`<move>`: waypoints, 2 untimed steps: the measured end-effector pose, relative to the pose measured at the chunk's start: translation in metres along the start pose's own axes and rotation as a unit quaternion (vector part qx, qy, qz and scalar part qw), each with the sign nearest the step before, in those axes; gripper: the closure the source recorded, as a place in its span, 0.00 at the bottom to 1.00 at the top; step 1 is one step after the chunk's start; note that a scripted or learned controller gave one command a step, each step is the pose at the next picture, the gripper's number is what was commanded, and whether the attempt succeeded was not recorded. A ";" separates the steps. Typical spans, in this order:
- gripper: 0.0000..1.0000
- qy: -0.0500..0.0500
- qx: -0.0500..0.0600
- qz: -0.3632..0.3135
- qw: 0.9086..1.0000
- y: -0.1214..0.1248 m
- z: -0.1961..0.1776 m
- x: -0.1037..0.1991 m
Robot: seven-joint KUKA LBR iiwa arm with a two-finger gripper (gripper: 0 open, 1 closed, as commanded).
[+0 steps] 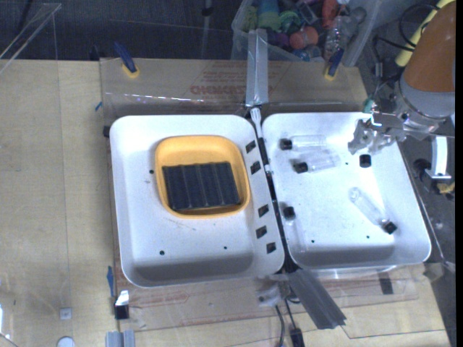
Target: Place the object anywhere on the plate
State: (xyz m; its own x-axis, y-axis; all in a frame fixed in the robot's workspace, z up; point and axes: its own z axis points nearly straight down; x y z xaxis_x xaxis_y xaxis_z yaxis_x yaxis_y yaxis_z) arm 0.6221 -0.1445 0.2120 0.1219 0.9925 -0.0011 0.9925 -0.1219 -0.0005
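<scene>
A clear tub (311, 13) of bright toys (jumbled) stands behind the bins (130, 251) — two blue clamps (129, 63) nearby.

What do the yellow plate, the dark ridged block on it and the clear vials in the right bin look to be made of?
Yellow plate: likely plastic, smooth with a soft sheen, uniform colour. Dark ridged block: matte black, possibly rubber or plastic; parallel grooves, no glare. Clear vials: transparent plastic or glass, which one cannot be told, with small black caps.

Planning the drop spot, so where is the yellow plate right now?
The yellow plate lies in the left bin in the camera view, with a dark ribbed block on it.
</scene>
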 end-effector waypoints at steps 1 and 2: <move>0.00 0.000 0.000 0.000 1.000 0.000 0.000 0.000; 0.00 0.000 -0.002 -0.006 1.000 0.016 -0.007 -0.064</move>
State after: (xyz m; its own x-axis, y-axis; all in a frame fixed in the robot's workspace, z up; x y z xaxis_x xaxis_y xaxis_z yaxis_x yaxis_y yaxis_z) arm 0.6301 -0.2099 0.2190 0.1108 0.9938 -0.0021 0.9938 -0.1108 0.0026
